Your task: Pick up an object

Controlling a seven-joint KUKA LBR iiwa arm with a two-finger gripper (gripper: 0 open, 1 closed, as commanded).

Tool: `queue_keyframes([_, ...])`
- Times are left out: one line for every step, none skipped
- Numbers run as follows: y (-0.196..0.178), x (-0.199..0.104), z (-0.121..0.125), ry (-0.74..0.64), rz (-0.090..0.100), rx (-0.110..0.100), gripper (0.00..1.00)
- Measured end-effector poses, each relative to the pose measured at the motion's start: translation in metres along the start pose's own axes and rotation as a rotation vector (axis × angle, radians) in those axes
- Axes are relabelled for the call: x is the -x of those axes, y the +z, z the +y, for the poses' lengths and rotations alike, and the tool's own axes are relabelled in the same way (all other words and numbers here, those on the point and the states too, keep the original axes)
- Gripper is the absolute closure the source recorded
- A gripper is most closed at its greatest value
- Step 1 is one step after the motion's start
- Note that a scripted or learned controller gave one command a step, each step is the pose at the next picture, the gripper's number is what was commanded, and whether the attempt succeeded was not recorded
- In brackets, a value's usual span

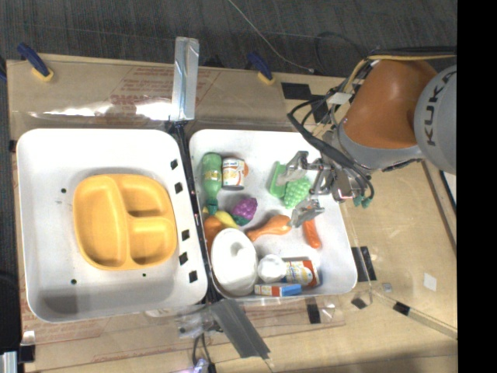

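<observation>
Hovering claw (304, 183) around green toy (290, 186) in right bin (338, 266).

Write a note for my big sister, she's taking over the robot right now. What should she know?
Gripper: down in the right bin, jaws open either side of the green bumpy toy, not closed on it.
Things: green bottle, small can, purple grapes, orange carrot and white roll share that bin. Yellow divided tray lies in the left bin.
Done: nothing lifted.
Left: close, lift.
</observation>
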State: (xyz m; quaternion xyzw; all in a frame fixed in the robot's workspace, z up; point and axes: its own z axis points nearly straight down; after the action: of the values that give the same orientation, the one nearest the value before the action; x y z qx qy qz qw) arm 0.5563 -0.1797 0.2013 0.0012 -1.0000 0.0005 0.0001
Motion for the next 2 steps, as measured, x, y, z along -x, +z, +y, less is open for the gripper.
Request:
queue_keyframes([0.11, -0.044, 0.028, -0.137, -0.003, 0.001, 0.0])
queue_keyframes([0.099, -0.042, 0.029, -0.145, -0.006, 0.0, 1.0])
